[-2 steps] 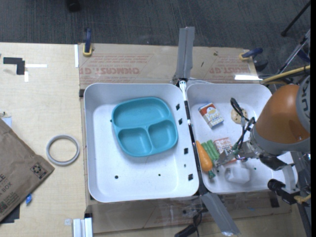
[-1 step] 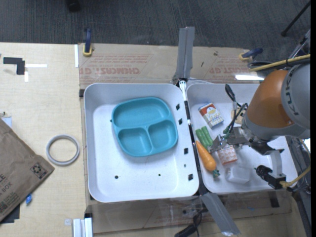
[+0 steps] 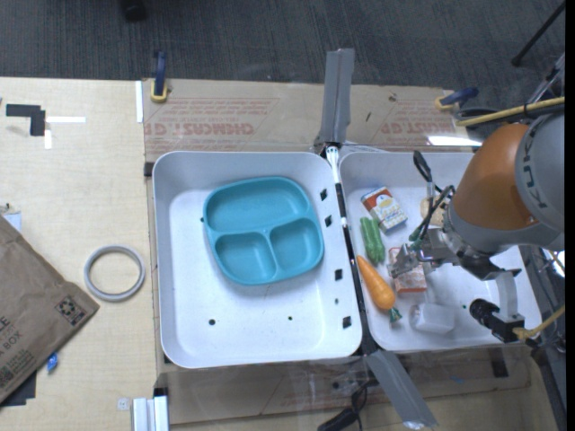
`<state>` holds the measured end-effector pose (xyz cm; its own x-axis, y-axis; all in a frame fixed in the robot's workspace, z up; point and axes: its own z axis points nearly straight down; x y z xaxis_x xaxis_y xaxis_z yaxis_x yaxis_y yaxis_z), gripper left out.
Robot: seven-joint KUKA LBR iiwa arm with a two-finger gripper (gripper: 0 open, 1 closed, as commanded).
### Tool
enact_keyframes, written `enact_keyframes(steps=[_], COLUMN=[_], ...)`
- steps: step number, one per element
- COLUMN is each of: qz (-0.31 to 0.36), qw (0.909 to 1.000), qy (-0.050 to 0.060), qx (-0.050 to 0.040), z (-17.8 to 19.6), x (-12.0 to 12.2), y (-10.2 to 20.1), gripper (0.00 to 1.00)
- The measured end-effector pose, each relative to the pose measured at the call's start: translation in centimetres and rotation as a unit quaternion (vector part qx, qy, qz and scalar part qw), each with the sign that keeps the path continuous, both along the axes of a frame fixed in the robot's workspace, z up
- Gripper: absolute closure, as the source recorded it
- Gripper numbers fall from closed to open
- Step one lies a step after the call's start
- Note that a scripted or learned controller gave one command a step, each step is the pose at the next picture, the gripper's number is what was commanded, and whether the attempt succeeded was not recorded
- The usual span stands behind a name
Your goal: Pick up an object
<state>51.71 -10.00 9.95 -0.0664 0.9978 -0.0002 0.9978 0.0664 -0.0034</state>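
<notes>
From the overhead camera, the gripper [image 3: 406, 260] is low in the right bin [image 3: 449, 338], over a small reddish packet [image 3: 411, 281] lying flat by the bin's middle; whether it's clamped or released, I cannot tell. Just left, an orange carrot [image 3: 376, 283] lies slantwise near the divider, a green pod [image 3: 372, 239] above it, a red-and-white carton [image 3: 384, 209] beyond. A clear cup [image 3: 433, 317] lies close below the packet. Over in the left bin [image 3: 180, 268], a blue divided plate [image 3: 262, 230].
</notes>
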Motion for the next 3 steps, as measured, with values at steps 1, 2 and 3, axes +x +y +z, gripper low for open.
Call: enact_keyframes(steps=[1,2,3], qz=[0.009,-0.015,-0.016], qw=[1.0,0.9999,0.9999], qy=[-0.001,-0.001,-0.001], qx=[-0.0006,-0.0003,-0.0008], z=[9.2,-0.8,10.5], x=[7.5,4.6,9.8], y=[2.6,-1.8,3.9], gripper=[1.0,1.0,1.0])
